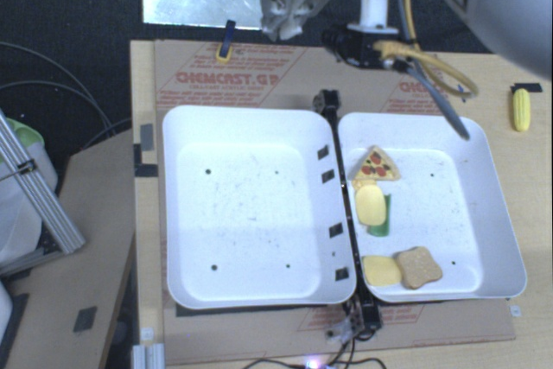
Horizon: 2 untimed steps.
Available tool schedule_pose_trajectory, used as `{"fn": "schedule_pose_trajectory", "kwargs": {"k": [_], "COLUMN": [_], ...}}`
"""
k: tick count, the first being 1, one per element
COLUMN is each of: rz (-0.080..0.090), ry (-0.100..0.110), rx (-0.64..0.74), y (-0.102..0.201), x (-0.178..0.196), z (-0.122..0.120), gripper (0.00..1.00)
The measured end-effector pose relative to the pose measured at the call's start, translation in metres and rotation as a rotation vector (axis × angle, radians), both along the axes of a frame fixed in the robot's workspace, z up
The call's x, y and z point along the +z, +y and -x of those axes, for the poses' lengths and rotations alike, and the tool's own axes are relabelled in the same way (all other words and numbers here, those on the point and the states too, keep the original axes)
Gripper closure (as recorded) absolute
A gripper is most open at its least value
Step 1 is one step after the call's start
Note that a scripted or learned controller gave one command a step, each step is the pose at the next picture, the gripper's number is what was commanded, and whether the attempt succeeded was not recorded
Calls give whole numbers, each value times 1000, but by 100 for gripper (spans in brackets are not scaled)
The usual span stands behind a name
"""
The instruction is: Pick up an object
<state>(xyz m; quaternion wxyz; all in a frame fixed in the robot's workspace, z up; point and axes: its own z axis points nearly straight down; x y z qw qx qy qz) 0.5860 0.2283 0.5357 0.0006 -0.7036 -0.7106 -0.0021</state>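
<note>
The two shallow white plastic bins sit side by side on the bench, the left bin (242,203) and the right bin (458,212). The grey gripper (285,13) hangs high above the bench's far edge, well apart from both; I cannot tell how it is set, and nothing shows in it. Along the right bin's left side lie a pizza-slice toy (378,165), a pale yellow oval piece (371,205), a brown toast slice (419,267) and a flat yellow piece (381,270).

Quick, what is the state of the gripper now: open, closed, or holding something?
Gripper: raised above the bench behind the bins, nothing visible between its fingers; open or closed cannot be told.
</note>
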Motion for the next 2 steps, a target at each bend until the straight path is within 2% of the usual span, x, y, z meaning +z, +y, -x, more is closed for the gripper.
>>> {"fn": "schedule_pose_trajectory", "kwargs": {"k": [1,2], "rz": [2,4], "ry": [2,6], "rx": [-11,-1], "y": [-42,5], "x": [-1,-64], "z": [62,102], "gripper": [100,100]}}
